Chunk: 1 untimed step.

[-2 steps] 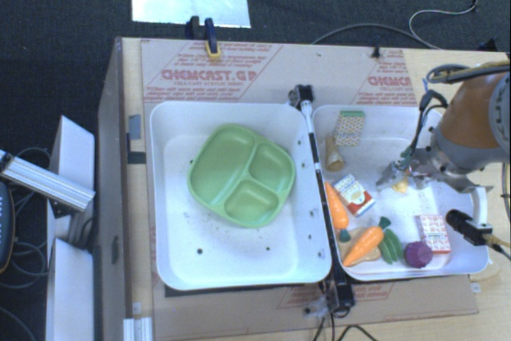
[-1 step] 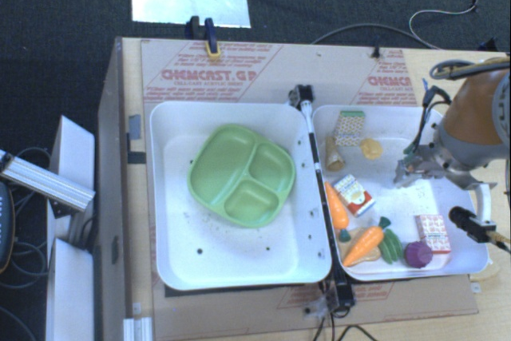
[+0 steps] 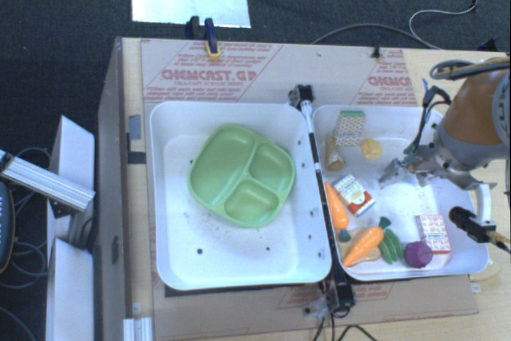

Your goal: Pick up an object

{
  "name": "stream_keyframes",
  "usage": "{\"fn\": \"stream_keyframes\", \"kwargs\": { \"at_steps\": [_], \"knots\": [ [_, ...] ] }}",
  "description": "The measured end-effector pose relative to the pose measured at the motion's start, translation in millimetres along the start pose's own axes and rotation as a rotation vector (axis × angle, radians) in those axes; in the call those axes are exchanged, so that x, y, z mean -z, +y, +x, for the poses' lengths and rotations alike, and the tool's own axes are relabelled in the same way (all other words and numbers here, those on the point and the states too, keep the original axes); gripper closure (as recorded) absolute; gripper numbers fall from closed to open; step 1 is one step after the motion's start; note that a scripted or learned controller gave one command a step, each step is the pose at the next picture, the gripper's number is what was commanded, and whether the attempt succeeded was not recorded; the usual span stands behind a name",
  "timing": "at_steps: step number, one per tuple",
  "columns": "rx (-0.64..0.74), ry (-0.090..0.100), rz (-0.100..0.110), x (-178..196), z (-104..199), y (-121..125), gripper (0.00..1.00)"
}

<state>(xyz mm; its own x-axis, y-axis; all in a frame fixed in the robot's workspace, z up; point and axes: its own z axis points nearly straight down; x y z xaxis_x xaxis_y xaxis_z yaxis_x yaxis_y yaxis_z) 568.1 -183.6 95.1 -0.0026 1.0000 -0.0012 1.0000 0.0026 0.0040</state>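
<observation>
Hovering at 3 o'clock over the right bin (image 3: 479, 255), the hand (image 3: 397, 172) looks open and empty, so nothing's picked up yet.

Green tray (image 3: 242, 174) in left bin (image 3: 172, 196), bench (image 3: 239, 72).

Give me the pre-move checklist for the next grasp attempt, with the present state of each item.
1. Gripper over the right bin, above bare floor: ok.
2. Nothing between its fingers: cannot tell.
3. Nearest target, the red and white carton, lies free of the bin wall: ok.
4. Carrot touches the green vegetable, crowded pick: not ok.
5. Purple ball rests against the small box: not ok.
6. Green tray lies in the left bin, out of the arm's way: ok.
</observation>
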Motion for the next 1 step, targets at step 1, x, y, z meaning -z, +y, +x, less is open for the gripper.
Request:
{"fn": "stream_keyframes", "kwargs": {
  "at_steps": [1],
  "knots": [
    [0.002, 0.001, 0.0, -10.5, 25.1, 88.8, 0.0]
  ]
}}
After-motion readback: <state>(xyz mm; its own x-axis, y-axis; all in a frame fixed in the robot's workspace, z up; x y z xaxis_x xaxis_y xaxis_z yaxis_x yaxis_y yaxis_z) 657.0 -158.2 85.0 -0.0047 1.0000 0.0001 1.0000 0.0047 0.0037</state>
